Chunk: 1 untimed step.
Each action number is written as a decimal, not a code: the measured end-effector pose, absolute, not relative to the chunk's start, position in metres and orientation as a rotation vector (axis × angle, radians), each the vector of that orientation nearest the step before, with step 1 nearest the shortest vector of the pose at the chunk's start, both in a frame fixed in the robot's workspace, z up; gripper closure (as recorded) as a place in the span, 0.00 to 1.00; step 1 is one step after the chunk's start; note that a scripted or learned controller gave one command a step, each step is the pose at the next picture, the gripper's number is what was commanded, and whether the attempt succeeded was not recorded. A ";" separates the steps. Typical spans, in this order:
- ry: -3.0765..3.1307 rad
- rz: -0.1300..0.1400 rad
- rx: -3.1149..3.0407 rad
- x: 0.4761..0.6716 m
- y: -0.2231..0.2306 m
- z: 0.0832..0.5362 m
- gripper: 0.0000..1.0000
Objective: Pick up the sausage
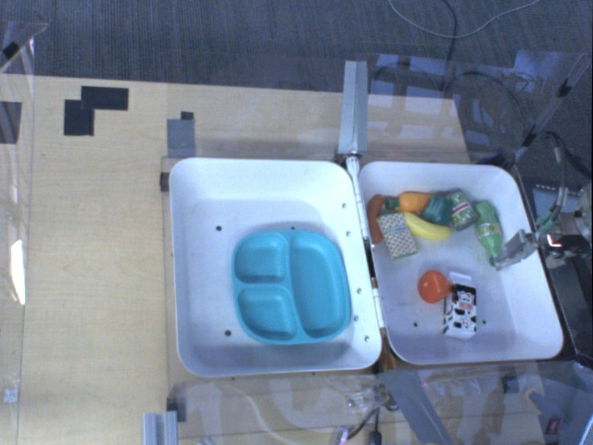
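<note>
Underneath, a pale wooden bench [102, 276] bears two white bins [199, 341] on grey carpet [232, 26].

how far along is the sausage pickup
Nothing looks done yet. The sausage lies at the left wall of the right bin, beside the checkered packet and banana. Nothing is in hand: the gripper sits at the bin's right edge near the green bottle, apart from the sausage. The reach across, the grasp and the lift all remain.

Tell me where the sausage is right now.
The sausage lies in the right bin, against its left wall near the far corner, just left of the checkered packet and beside the banana.
</note>
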<state>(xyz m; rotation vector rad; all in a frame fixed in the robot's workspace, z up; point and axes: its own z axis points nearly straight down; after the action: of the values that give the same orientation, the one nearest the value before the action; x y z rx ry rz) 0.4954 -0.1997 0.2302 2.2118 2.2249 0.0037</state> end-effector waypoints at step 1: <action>2.396 0.004 2.020 0.489 -0.206 0.255 0.00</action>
<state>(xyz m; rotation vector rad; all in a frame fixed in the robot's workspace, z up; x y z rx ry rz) 0.4889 -0.2063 0.2552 2.0196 2.3956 0.0044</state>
